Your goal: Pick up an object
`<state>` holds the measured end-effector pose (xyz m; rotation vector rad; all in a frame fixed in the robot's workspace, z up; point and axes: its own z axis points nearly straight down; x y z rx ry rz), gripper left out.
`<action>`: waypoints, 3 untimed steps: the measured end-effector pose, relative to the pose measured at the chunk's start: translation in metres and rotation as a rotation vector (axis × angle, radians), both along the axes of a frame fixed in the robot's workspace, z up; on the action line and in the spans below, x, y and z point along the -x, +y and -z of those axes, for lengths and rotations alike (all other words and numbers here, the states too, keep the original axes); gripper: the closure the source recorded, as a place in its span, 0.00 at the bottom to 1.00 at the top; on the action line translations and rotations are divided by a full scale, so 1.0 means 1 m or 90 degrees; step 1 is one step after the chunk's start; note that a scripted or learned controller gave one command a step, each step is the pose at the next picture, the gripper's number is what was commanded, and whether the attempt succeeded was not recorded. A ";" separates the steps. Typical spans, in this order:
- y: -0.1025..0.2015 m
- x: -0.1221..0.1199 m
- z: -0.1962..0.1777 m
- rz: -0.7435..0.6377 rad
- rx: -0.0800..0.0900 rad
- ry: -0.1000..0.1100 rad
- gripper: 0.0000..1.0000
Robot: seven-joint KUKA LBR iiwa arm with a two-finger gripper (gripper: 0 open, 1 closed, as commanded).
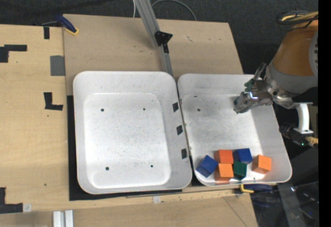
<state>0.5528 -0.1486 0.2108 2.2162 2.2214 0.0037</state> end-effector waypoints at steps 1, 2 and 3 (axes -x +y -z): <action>0.001 -0.001 -0.019 0.001 -0.001 0.002 1.00; 0.051 0.008 -0.009 -0.002 -0.002 0.004 1.00; 0.097 0.023 -0.003 -0.002 -0.002 0.005 1.00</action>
